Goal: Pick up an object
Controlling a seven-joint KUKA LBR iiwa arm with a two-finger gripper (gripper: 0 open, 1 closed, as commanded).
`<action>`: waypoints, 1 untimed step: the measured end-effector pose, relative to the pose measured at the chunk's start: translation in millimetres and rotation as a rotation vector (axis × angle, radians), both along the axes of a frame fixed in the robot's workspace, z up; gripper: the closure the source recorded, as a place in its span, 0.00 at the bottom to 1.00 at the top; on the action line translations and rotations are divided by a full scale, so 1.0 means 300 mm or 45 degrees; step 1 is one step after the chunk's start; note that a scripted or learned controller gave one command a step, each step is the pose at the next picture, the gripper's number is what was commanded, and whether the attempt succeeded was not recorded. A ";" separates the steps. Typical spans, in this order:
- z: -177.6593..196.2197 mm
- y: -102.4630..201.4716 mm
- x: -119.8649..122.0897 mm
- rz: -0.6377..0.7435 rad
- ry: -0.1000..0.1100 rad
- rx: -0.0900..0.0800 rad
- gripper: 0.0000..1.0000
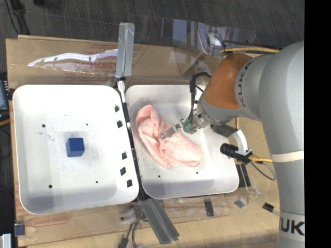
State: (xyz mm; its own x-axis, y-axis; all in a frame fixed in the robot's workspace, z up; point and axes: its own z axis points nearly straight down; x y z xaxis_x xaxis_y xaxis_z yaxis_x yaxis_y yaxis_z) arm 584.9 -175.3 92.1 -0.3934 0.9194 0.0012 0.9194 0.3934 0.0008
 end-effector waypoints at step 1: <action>0.000 -0.008 -0.022 0.019 0.001 0.001 0.00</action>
